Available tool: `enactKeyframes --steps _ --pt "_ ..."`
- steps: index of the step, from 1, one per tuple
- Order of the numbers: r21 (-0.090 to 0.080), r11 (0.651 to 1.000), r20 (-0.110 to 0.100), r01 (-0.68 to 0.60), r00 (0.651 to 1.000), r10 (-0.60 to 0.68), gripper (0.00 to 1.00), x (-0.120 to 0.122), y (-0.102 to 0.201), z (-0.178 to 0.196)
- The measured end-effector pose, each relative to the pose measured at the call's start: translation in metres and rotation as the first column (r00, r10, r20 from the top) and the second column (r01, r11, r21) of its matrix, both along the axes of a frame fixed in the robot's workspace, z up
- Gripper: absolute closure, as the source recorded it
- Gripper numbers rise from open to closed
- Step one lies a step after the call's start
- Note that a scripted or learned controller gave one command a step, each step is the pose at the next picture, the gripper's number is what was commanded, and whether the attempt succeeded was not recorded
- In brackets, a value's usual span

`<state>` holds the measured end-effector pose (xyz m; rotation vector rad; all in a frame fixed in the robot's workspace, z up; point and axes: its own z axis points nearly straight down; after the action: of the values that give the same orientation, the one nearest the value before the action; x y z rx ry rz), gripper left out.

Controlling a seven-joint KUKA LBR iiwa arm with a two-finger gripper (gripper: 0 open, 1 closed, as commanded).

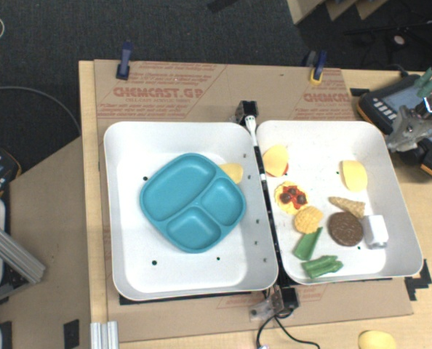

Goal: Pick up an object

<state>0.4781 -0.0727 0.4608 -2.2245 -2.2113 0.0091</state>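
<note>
The arm comes in at the right edge of the frame, toward the upper right. Its grey metal gripper (pixel 414 128) hangs by the upper right corner of the right bin (pixel 399 217), beside the rim rather than above the toy food. Whether it is open or closed I cannot tell from here, and nothing can be seen in it.

The surface (pixel 92 195) is covered by a brown sheet with red print along its top edge; "CHEMCAST GP" can be read at upper left and part of it again at upper right.

The left bin (pixel 129 260) holds a teal divided plate (pixel 193 202) with a small yellow piece (pixel 232 171) touching its upper right edge.

All the other pickable things lie in the right bin, well apart from the gripper and toward the lower left of it. They are a brown cookie (pixel 345 229), a round waffle (pixel 308 219), a yellow round with red topping (pixel 291 195), two yellow slices (pixel 276 160) (pixel 353 174), a tan wedge (pixel 347 206), a white block (pixel 376 231) and two green pieces (pixel 307 244) (pixel 322 266).
</note>
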Motion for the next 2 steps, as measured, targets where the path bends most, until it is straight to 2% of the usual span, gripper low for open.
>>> enactKeyframes --steps 1,2 --pt "0.0 1.0 0.003 -0.001 1.0 0.001 1.0 0.001 -0.038 -0.042" --pt "-0.001 1.0 0.024 -0.011 1.0 0.011 1.0 0.002 -0.003 0.082"
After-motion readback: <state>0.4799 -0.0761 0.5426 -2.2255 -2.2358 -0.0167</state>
